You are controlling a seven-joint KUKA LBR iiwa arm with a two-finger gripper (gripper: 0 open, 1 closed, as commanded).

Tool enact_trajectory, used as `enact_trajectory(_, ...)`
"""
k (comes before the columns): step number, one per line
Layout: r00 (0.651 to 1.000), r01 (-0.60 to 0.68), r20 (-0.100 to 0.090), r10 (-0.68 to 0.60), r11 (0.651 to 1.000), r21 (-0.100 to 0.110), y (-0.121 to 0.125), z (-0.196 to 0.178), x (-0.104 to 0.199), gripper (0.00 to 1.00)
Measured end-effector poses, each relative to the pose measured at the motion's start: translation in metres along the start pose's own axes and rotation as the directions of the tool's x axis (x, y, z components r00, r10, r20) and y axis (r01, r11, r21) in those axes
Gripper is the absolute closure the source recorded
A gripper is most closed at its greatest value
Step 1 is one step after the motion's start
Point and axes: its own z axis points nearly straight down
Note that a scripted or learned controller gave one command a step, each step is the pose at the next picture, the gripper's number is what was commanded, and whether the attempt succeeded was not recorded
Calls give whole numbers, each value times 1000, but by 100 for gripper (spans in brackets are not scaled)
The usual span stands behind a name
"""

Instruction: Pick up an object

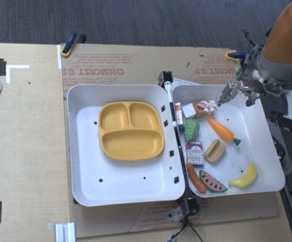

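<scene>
The right bin (pixel 267 130) holds several toy foods. A brown and white packet (pixel 205 108) lies at its back left, with an orange carrot (pixel 221 130) just in front of it. A green broccoli (pixel 191 129), a red carton (pixel 194 153) and a tan bun (pixel 215 150) sit near the middle. Along the front lie a red sausage (pixel 196 179), a watermelon slice (pixel 213 181) and a yellow banana (pixel 244 177). My gripper (pixel 238 97) hangs over the bin's back edge, right of the packet, open with nothing between its fingers.
The left bin (pixel 85 175) carries a yellow divided plate (pixel 131 130). A thin tube (pixel 178 114) lies along the divider between the bins. Cardboard (pixel 100 67) lies under both bins. A blue and yellow clamp (pixel 69 43) sits at the back left.
</scene>
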Motion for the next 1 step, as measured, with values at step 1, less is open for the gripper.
enact_trajectory(1, 999, -53, 5, 53, 999, -9, -27, 113, 25, 0)
